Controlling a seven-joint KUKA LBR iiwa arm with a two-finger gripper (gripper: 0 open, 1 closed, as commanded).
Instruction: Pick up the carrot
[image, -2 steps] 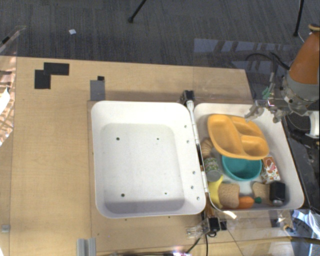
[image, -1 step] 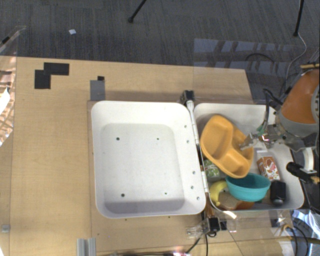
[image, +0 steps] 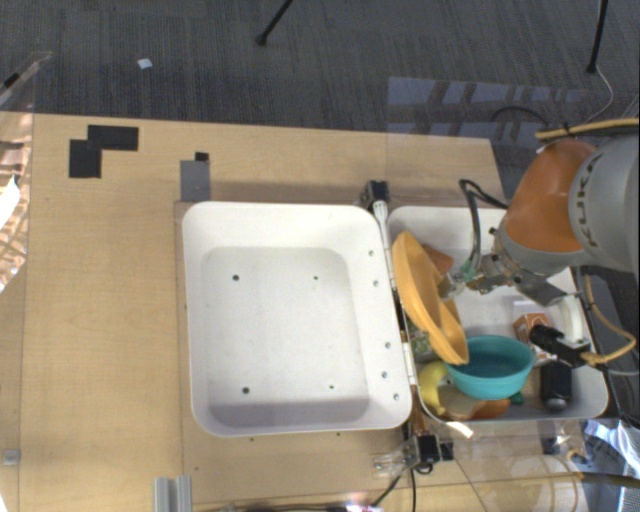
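A single fixed camera is mounted above the bench and looks down at a slant. The frame takes in both white bins: left bin, right bin. The arm enters from the frame's right. Dark floor lies along the top.

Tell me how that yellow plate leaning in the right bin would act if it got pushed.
The yellow plate stands tilted on edge against the bin wall, so a nudge would probably tip it flat. It looks stiff and smooth, likely slippery. Falling, it might strike the teal bowl.
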